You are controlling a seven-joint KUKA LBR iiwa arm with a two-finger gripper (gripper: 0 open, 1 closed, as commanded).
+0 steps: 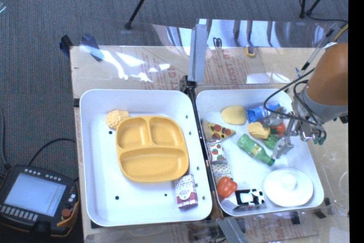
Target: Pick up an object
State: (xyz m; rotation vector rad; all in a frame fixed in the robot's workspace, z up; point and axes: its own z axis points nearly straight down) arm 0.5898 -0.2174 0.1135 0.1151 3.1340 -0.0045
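Observation:
My gripper (279, 135) hangs low over the right side of the right bin (257, 97). Its two metal fingers stand apart, one finger (274, 120) by a blue bottle (262, 112), the other near a green bottle (254, 149). In the gap between them lie a small red and green piece (277, 132) and, just to its left, a yellow corn-like piece (258, 130). Nothing is lifted. A yellow lemon-like shape (233, 115) and a pizza slice (218, 131) lie further left.
The right bin also holds a white round lid (288, 186), a red pepper (226, 186), a black-and-white item (248, 197) and small packets (216, 152). The left bin (96, 179) has a yellow divided plate (152, 148), a small yellow biscuit (116, 118) and a red-white carton (186, 190).

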